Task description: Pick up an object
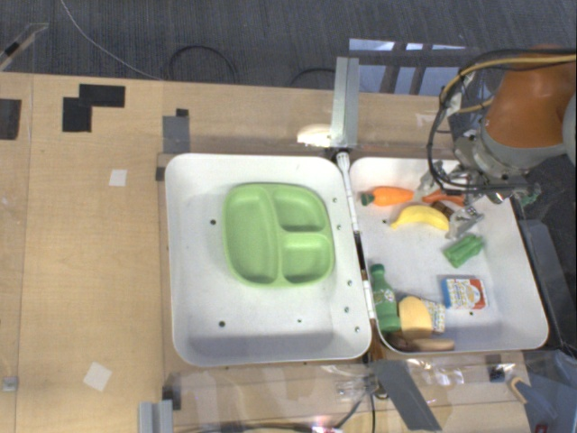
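Banana: lies just beside tool, in right bin. Tool opening: cannot tell; nothing visibly held. Step: approach. Next: descend squarely, close, lift.

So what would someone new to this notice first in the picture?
Probably the big green divided plate, alone in the left bin. Next, the bright clutter in the right bin: an orange carrot and yellow banana near its far edge, with the arm's orange band looming above them.
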